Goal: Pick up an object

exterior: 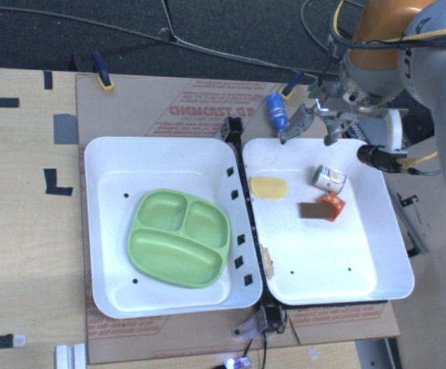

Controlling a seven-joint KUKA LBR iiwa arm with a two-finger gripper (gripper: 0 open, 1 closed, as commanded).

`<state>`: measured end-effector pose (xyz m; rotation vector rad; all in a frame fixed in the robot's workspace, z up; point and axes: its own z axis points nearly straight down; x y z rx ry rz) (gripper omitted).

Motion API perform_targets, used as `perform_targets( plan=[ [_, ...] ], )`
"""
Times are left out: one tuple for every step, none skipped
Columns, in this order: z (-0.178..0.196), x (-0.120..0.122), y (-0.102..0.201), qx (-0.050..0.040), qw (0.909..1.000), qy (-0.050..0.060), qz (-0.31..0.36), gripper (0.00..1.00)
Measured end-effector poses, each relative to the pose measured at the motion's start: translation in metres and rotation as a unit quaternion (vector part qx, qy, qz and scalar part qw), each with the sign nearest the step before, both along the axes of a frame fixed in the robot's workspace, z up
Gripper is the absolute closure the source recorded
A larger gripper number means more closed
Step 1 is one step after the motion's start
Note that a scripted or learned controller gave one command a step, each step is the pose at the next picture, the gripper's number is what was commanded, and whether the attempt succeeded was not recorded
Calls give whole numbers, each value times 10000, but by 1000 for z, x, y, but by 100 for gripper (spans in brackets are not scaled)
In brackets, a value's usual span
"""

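Three loose items sit at 1 o'clock in right white bin (377, 275): pale yellow disc (268, 187), small silver can (328, 178), brown-orange block (321, 208) | hand (312, 131) spread, holding nothing, hovers at 12 o'clock rim, likely staging a descent.

Green divided plate (180, 237) in left bin (100, 160); blue clamp (276, 111) beyond right bin.

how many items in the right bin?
3, possibly more hidden: yellow disc near the left wall, small can toward the back right, brown-and-orange block just in front of it.
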<state>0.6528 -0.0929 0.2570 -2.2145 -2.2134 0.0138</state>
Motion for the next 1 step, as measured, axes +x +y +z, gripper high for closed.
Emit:
perform_targets(
  plan=[
    [8, 2, 0, -6, 10000, -61, 12, 0]
  ],
)
